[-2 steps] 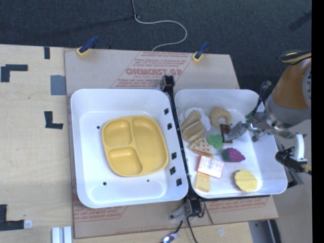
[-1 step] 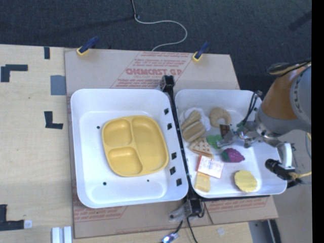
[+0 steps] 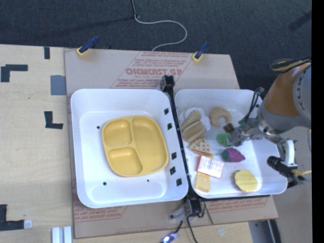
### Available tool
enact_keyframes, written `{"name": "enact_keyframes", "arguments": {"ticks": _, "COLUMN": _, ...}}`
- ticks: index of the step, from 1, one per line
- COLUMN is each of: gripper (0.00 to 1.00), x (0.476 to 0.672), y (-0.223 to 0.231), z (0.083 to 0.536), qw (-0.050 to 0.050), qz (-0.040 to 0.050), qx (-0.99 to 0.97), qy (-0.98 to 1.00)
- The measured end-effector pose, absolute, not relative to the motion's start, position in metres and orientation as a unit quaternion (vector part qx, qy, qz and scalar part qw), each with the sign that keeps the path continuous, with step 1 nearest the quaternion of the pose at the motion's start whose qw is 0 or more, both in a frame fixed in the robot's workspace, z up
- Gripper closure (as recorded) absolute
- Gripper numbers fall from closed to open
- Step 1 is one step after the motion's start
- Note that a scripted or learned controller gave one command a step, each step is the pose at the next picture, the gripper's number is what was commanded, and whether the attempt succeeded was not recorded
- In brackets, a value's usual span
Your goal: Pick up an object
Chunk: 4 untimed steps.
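The right bin (image 3: pixel 268 186) holds several toy foods: a tan croissant (image 3: pixel 219 115), sliced bread (image 3: pixel 192 126), a green piece (image 3: pixel 223 138), purple grapes (image 3: pixel 234 155), a yellow round piece (image 3: pixel 246 180), a triangular sandwich (image 3: pixel 201 147), a white and red packet (image 3: pixel 209 166) and a yellow block (image 3: pixel 202 182). My gripper (image 3: pixel 234 134) reaches in from the right and hangs low over the bin's middle, just right of the green piece and above the grapes. Nothing is visibly lifted.
The left bin (image 3: pixel 86 110) holds a yellow divided plate (image 3: pixel 134 145). A black divider (image 3: pixel 174 135) runs between the bins. The arm's grey body and orange band (image 3: pixel 286 97) cover the right bin's right side. A cable (image 3: pixel 162 27) lies behind the bins.
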State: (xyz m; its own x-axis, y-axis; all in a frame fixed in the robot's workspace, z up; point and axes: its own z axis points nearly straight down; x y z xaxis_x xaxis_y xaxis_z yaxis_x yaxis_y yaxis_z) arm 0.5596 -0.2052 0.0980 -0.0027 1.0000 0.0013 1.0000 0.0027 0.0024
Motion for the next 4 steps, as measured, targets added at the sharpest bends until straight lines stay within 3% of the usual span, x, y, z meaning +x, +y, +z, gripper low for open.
{"name": "enact_keyframes", "arguments": {"ticks": 3, "gripper": 1.0, "x": 0.56, "y": -0.208, "z": 0.227, "qw": 0.002, "qz": 0.0008, "qx": 0.706, "qy": 0.708}}
{"name": "enact_keyframes", "arguments": {"ticks": 4, "gripper": 1.0, "x": 0.563, "y": -0.164, "z": 0.222, "qw": -0.001, "qz": -0.0003, "qx": 0.705, "qy": 0.709}}
